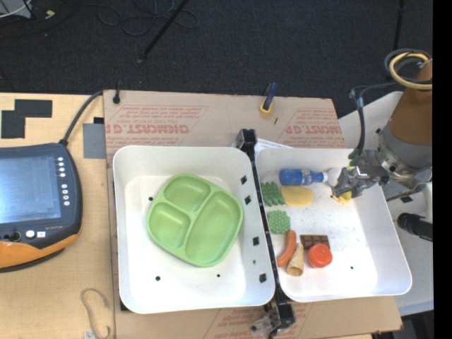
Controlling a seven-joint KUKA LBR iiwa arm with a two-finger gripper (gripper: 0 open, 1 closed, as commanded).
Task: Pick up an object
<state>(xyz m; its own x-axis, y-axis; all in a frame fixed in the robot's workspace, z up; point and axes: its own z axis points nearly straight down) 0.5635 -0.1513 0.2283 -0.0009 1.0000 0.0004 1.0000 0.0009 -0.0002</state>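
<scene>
Camera view: claw [345, 189] low at the right bin's [385, 274] far right edge, over a small yellow piece [342, 198].
Claw state: cannot tell.
Progress: nothing visibly lifted; grasp and raise remain.
Other candidates: blue bottle [300, 177], tomato [319, 256], mid-bin.

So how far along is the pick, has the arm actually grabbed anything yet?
Nothing looks picked yet. The gripper is low at the right bin's upper right, close to a small yellow piece, but no object shows between its fingers. The blue bottle, yellow block, carrot and tomato all lie in the bin. Grasping and lifting are left.
</scene>
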